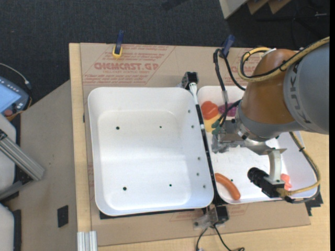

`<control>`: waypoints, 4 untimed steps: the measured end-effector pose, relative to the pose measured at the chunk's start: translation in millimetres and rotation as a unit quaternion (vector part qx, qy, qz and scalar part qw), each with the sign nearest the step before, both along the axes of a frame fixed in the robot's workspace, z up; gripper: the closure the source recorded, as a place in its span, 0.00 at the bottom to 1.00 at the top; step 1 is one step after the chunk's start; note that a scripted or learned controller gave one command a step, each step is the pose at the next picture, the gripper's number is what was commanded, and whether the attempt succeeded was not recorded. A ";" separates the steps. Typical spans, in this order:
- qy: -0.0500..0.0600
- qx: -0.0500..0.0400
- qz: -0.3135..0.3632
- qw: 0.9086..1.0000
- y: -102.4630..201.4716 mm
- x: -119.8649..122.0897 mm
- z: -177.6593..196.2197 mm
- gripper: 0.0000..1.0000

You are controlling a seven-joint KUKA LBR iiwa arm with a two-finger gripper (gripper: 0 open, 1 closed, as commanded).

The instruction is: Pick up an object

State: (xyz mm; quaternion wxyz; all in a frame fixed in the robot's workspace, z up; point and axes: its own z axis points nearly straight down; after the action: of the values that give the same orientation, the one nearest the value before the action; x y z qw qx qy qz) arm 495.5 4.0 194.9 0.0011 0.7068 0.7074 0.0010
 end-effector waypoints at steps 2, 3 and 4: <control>0.001 0.000 0.000 1.000 -20.5 -15.9 124.1 0.00; -0.001 -0.001 0.000 1.000 -20.4 -15.1 134.7 1.00; 0.000 -0.001 0.000 1.000 -20.4 -15.3 134.2 0.00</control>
State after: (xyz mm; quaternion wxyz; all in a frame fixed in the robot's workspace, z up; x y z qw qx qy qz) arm 480.3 -16.4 329.1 0.0014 0.7068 0.7075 0.0003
